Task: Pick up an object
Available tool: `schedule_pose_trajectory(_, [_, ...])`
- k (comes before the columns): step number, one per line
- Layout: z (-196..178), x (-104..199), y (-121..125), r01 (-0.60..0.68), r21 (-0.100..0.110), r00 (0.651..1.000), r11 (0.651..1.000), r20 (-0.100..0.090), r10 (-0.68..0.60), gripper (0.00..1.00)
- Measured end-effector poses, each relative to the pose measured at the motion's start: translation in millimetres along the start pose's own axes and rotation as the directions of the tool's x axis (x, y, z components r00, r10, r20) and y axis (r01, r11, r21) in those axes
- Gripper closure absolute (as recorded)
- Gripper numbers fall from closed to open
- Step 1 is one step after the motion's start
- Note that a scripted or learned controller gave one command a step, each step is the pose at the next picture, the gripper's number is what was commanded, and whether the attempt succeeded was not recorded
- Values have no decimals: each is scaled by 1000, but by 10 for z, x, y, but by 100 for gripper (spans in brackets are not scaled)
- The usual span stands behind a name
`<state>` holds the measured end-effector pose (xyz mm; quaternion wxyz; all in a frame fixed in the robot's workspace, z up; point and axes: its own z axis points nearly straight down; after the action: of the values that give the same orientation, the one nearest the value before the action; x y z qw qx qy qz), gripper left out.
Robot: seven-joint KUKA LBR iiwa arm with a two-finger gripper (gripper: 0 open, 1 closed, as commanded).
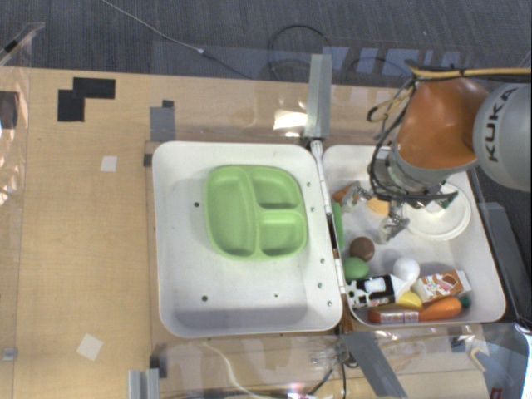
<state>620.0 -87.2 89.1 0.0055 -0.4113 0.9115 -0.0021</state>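
My gripper (pixel 376 209) hangs low over the back of the right bin (pixel 490 298), under the orange band of the arm. Its two fingers (pixel 396 224) stand spread, so it is open. A small yellow-orange piece (pixel 378 207) lies in the gap between them; I cannot tell whether either finger touches it. In front of the gripper lie a brown ball (pixel 362 247), a green ball (pixel 357 268) and a white egg (pixel 406 268). Along the bin's front edge are a black-and-white cow-patterned item (pixel 371 289), a juice carton (pixel 438 285), a carrot (pixel 439 308) and a red bar (pixel 389 315).
A white dish (pixel 445 219) sits at the right of the gripper, partly under the arm. A red-orange item (pixel 341 194) and a green stick (pixel 337 223) lie by the bins' shared wall. The left bin (pixel 179 289) holds a green divided plate (pixel 253 212).
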Motion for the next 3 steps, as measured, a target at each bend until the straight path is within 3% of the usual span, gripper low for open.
schedule_pose_trajectory(1, [-2, 723, -778, 182, 2, 983, 983, -1, -182, 0])
schedule_pose_trajectory(2, [-5, 50, -754, 70, 1, 998, 998, 3, -70, 0])
schedule_pose_trajectory(3, [10, -91, -264, 22, -1, 1000, 1000, 0, -22, 0])
